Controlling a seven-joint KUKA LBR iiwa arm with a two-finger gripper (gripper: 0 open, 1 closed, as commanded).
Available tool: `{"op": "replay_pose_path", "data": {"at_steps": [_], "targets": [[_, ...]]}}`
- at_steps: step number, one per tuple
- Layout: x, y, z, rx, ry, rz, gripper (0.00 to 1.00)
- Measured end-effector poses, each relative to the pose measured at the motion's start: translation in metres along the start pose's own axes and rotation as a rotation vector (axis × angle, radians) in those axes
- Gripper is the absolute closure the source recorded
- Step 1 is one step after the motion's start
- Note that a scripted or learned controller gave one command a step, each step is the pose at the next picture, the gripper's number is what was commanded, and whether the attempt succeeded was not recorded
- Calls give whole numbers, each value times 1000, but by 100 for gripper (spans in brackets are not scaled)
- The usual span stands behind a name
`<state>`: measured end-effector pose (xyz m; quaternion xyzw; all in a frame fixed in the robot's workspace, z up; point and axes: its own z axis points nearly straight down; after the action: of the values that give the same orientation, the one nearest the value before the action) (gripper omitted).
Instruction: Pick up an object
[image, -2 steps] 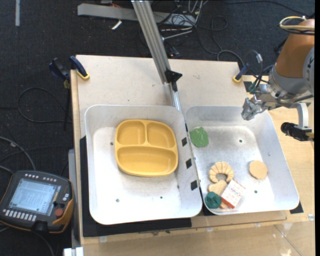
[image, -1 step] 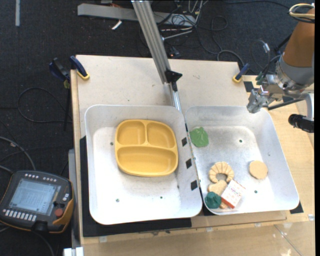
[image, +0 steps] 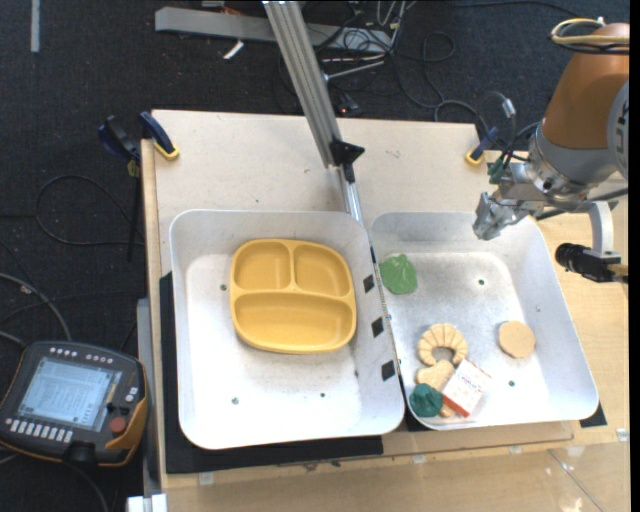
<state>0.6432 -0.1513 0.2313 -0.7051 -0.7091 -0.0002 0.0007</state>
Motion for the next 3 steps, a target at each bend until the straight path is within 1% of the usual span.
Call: {"op": "replay_pose_path", "data": {"at_steps": [1, 2, 3], "targets": [[52, -10, 9, 1, 1, -2, 100], [108, -27, -3, 0, 1, -2, 100], [149, -47, 0, 2, 1, -1, 100]]}}
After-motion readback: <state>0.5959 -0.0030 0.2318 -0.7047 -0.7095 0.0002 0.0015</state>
